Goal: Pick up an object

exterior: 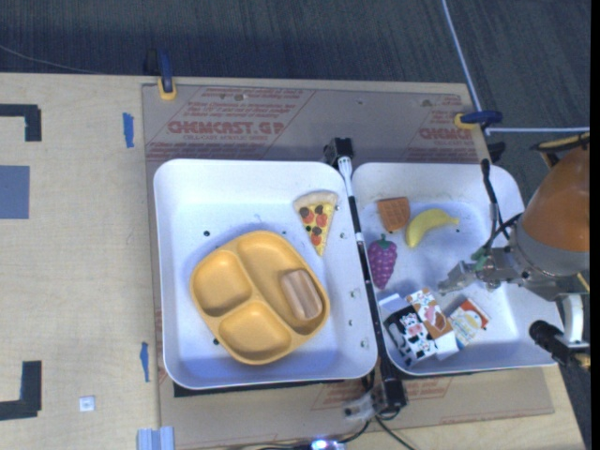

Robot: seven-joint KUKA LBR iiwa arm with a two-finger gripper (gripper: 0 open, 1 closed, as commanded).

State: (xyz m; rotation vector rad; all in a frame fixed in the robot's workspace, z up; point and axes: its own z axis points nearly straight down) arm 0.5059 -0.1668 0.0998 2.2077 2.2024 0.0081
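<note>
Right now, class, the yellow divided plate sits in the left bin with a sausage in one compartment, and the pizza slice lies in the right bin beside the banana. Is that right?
Not quite. The camera view shows the pizza slice in the left bin, beside the plate with its sausage. The banana lies in the right bin.

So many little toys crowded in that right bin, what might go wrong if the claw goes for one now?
The gripper hovers just above a tight cluster: small cartons and a cow-patterned box touching each other. It might nudge them apart or catch two together. The grape bunch lies against the bin's left wall, leaving little room for fingers there. The banana is curved and may slip.
</note>
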